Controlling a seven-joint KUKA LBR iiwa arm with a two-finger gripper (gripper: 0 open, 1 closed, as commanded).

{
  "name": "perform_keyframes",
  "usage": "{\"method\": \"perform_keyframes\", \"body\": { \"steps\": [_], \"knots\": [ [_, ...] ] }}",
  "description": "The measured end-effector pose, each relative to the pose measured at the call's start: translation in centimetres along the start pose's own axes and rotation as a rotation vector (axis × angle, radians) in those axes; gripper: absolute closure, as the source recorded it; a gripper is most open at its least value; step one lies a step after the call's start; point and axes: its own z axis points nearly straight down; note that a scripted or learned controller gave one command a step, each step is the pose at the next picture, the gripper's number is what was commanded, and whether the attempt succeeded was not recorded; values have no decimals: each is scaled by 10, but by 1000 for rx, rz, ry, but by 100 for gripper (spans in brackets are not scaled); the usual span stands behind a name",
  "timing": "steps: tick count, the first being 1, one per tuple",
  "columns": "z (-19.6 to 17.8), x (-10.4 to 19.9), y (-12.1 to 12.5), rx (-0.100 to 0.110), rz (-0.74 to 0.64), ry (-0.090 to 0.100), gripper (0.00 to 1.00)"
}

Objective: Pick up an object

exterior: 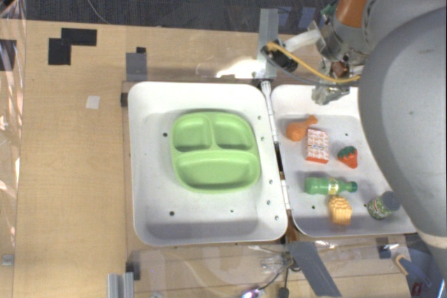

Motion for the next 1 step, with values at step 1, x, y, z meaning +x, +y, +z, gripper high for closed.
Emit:
{"method": "perform_keyframes", "body": {
  "steps": [1],
  "knots": [
    [18, -16, -46, 1, -7, -2, 100]
  ]
}}
